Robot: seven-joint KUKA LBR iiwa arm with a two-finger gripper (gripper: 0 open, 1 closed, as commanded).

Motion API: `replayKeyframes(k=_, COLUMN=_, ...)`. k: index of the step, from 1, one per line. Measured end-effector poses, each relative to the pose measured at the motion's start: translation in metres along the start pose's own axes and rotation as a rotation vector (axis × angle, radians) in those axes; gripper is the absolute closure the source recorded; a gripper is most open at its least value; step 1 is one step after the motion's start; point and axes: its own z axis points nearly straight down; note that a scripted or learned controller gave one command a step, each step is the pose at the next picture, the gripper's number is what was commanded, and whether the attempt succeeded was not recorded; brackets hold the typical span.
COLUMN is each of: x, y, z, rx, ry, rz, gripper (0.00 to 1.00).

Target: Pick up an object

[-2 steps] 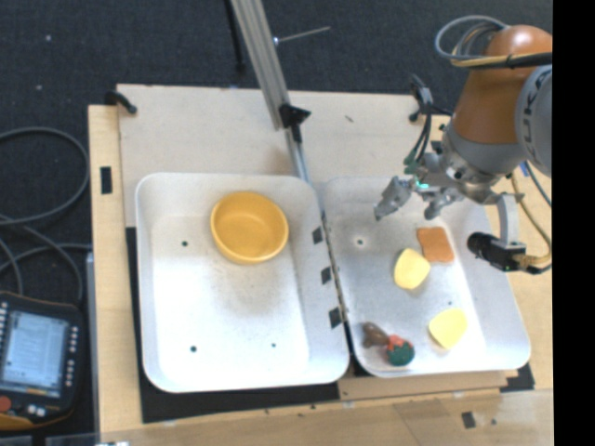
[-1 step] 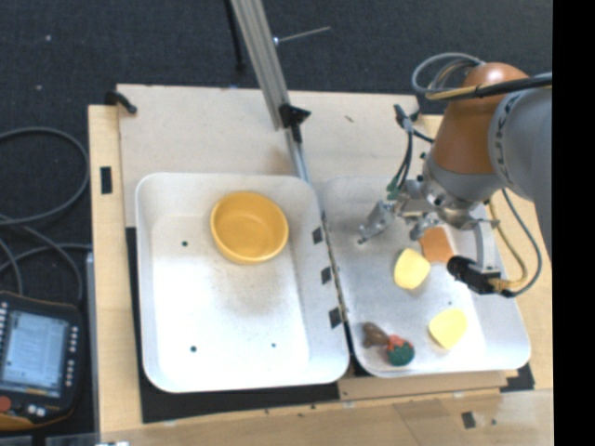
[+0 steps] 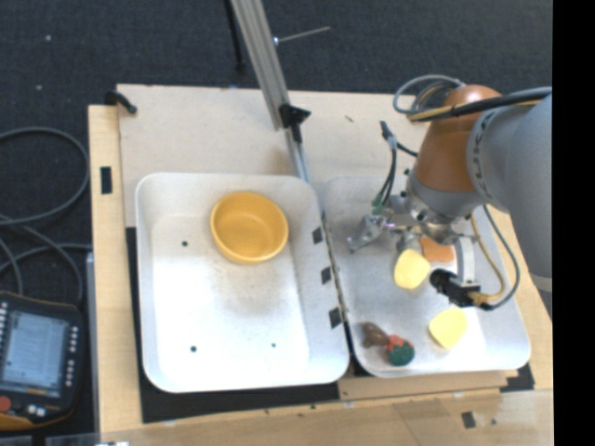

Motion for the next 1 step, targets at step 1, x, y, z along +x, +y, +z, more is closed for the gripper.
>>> replayKeyframes(k=1, x=-0.0013, y=-0.0002, z=0.0267, rx=-0.002, ry=-0.001, rz=0.0, gripper=0.0)
